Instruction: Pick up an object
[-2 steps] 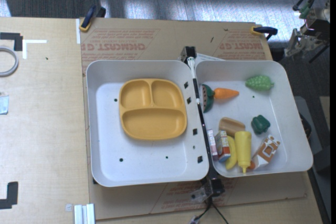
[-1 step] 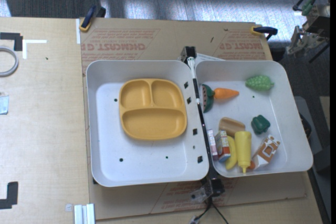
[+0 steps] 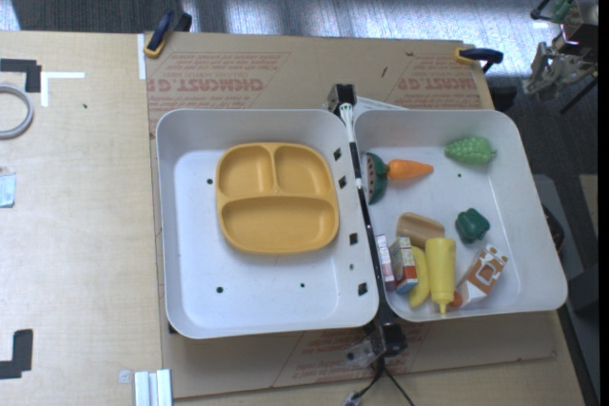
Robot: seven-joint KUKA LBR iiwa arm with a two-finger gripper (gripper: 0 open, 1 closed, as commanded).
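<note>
1. The table [image 3: 76,233] carries both bins at the centre of the frame; it need not be touched in this step.
2. The left bin [image 3: 164,233], left of centre, holds the yellow divided plate [image 3: 276,197]; being wide, flat and low, the plate is judged a poor choice for a two-finger grasp and is best passed over.
3. The right bin [image 3: 533,204], right of centre, holds the small things from which the object should be chosen; its walls should be kept clear of during the descent.
4. The yellow bottle [image 3: 440,269], at the lower middle of the right bin, lies pressed among a banana [image 3: 417,290], a small red carton [image 3: 404,266] and an orange-and-white carton [image 3: 483,273]; this cluster is likely to jam or scatter if entered, so it is better avoided.
5. The carrot [image 3: 409,170], at the upper left of the right bin, touches a watermelon piece [image 3: 373,178] by the wall; a grasp across its thin end would be needed.
6. The leafy green piece [image 3: 470,149], upper right, and the green pepper [image 3: 472,224], mid right, each lie apart from their neighbours; either is recommended, approached straight from above and centred.
7. Whether the tool is wide or narrow cannot be told; it should be set wide before descent and closed only once the chosen object is straddled.
</note>
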